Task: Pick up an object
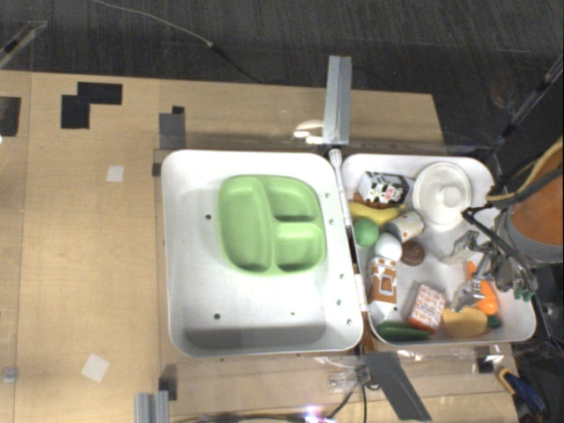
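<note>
Toys (414,263) in right bin (520,329), arm (538,223) above

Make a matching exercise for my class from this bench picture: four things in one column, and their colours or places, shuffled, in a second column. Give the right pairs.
Things:
1. divided plate
2. banana
3. cucumber
4. round bowl

Descriptions:
A. white, far end of the right bin
B. light green, in the left bin
C. dark green, near edge of the right bin
D. yellow, beside a green ball

Pairs: 1-B, 2-D, 3-C, 4-A

objects (414,263): mixed toy foods; heaped | right bin (525,329)
</note>
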